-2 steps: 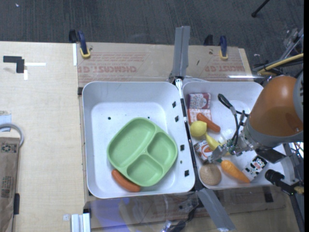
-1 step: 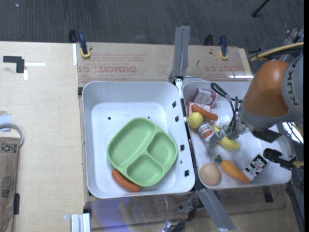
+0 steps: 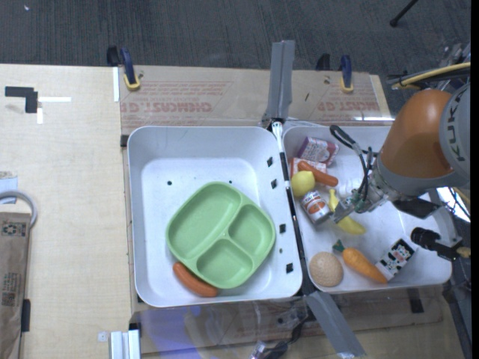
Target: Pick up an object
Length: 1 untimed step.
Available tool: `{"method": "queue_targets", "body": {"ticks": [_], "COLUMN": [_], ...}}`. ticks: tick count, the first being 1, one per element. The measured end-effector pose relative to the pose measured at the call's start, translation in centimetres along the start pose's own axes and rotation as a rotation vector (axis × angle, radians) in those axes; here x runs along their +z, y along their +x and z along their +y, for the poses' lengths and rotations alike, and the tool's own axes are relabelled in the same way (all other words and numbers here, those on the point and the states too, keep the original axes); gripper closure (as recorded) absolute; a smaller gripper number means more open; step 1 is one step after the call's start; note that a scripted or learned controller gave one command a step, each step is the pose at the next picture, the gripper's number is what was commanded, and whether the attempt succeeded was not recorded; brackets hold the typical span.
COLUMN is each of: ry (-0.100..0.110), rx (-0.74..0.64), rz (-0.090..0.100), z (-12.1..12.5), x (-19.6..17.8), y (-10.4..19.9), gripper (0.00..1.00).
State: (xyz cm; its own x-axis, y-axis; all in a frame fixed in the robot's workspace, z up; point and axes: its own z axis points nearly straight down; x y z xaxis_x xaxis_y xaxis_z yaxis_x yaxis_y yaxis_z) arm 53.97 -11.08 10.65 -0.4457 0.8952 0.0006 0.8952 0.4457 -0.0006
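Readable markings. Red printing runs across the cardboard sheet (image 3: 247, 99) lying behind the two bins along the upper middle of the frame; it appears upside down and mirrored, and its letters cannot be made out with certainty. At the right edge of the frame, the grey arm (image 3: 458, 129) bears the dark letters "KU", cut off by the frame border. A brown paper bag (image 3: 13, 275) at the lower left carries a small dark emblem, too small to read.

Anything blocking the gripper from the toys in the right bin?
Nothing visible does. The gripper is already low in the right bin, right by the yellow banana and the small can. The carrot and egg lie open nearby.
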Motion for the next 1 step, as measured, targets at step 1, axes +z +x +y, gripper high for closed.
{"method": "queue_targets", "body": {"ticks": [1], "ry": [0.0], "rx": [0.146], "rz": [-0.001], "z": [1.62], "x": [-9.23], "y": [-2.44], "gripper": [1.0]}}
